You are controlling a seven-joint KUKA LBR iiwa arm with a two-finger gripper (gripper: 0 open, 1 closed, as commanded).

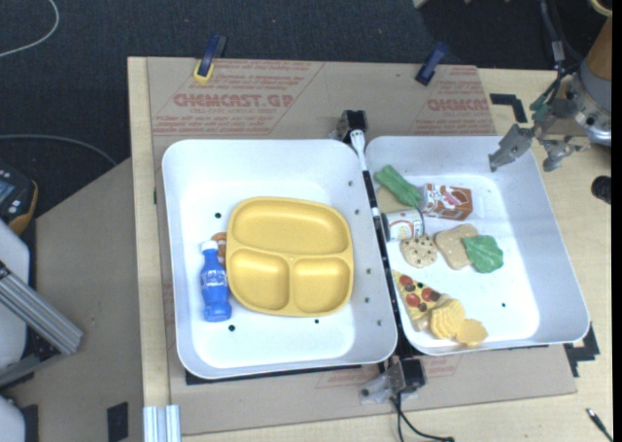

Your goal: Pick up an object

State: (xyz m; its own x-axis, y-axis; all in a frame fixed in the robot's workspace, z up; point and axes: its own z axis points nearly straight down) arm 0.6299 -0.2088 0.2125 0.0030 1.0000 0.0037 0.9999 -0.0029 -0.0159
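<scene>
The right bin holds a loose cluster of toy food, gathered toward its left half. A green leafy piece lies at the top of the cluster, slanted toward the divider between the bins. Just right of it sits a brown and white packet. Below these lie a small silver and white item, a round speckled cookie, a tan bread-like slice and a second green piece, which overlaps the slice's right end. Nearer the front edge rest a pizza slice with red spots and a yellow ridged piece, touching one another.

The left bin carries a yellow divided plate with three compartments, and a small blue bottle stands just beside the plate's left rim.

The claw hangs over the far right corner of the right bin, well apart from the food cluster. Its two fingers point down and to the left, spread apart, with nothing between them. The arm's wrist reaches in from the right edge, above the counter, tilted so that the claw leans toward the bin's interior.
</scene>
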